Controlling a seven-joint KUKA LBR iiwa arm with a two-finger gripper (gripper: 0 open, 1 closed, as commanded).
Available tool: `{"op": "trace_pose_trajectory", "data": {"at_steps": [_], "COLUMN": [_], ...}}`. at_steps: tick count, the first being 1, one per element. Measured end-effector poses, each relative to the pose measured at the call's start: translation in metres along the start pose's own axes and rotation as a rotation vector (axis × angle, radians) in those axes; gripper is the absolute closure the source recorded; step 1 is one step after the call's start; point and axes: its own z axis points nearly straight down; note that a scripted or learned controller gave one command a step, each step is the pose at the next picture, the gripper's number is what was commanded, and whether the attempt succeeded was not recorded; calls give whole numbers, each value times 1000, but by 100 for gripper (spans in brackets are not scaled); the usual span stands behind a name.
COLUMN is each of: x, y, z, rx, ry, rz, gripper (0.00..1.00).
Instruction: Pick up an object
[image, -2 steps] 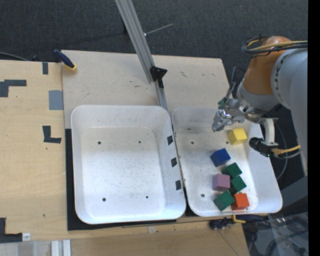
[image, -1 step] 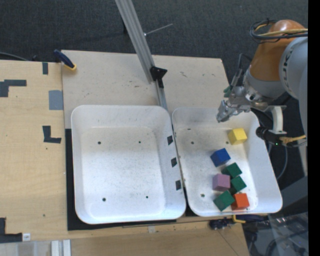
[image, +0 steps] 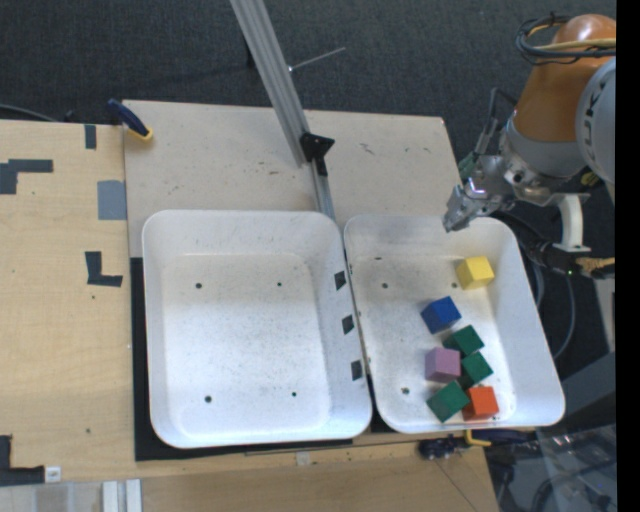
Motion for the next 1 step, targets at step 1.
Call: {"op": "trace_pose_trajectory", "data": {"at_steps": [1], "x": [55], "y": [-18], "z": [10], "rx": [6], "ry": [2], "rz": [-3], "gripper": [100]}}
